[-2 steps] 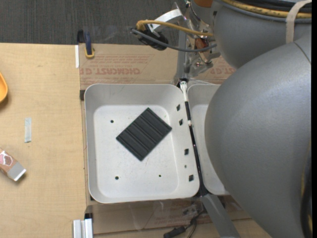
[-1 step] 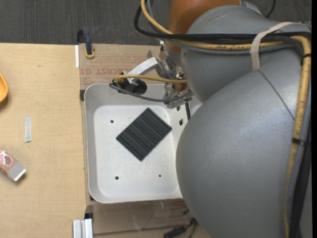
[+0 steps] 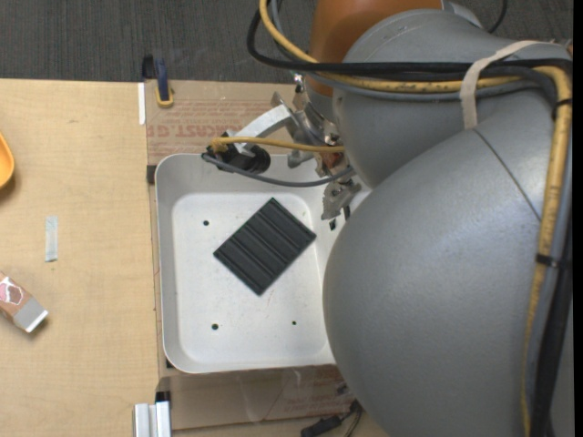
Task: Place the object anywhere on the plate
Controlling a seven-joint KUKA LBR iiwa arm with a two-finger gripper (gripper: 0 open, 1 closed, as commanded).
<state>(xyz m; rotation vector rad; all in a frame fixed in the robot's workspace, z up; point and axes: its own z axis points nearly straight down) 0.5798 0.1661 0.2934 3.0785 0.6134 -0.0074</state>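
One black ribbed plate [image 3: 265, 245] in white bin [image 3: 182, 335]; gripper [image 3: 335, 200] beside it.

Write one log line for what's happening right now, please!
arm: over bin's right side | ribbed dark pad: flat in white bin

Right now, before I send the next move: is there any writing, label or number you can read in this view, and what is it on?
Red print on the cardboard above the white bin: upside down and faint, not readable.
Small packet at the left edge: red-and-white marking, too blurred to read.
Nothing else legible.
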